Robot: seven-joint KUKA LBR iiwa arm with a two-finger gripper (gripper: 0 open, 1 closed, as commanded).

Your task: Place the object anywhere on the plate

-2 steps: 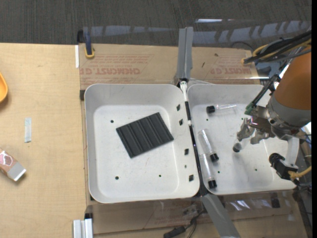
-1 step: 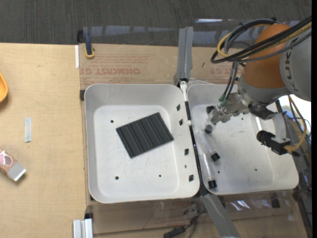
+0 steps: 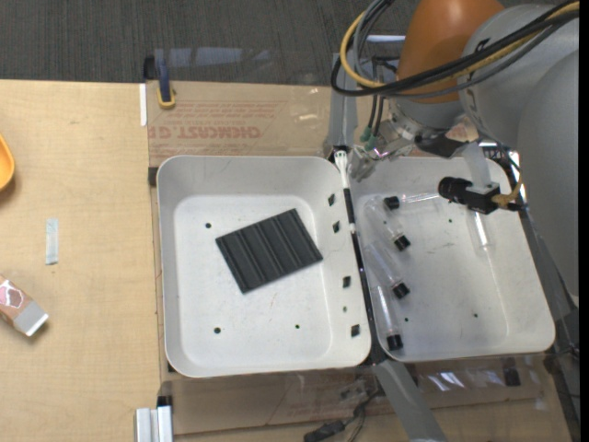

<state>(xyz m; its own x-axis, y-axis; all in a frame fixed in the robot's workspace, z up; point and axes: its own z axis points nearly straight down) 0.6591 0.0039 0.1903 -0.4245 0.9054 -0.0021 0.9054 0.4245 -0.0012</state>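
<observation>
A dark grey ribbed plate lies flat and slightly turned in the middle of the left bin. The arm, with its orange band, reaches in from the upper right. Its gripper hangs over the back left corner of the right bin, close to the wall between the two bins. The wrist hides the tip, and I cannot make out any object there. Several clear, tube-like pieces with small black ends lie along the left side of the right bin.
Brown cardboard lies behind the bins. On the wooden bench to the left are a small grey strip, a red and white item and an orange edge. Cables loop above the wrist.
</observation>
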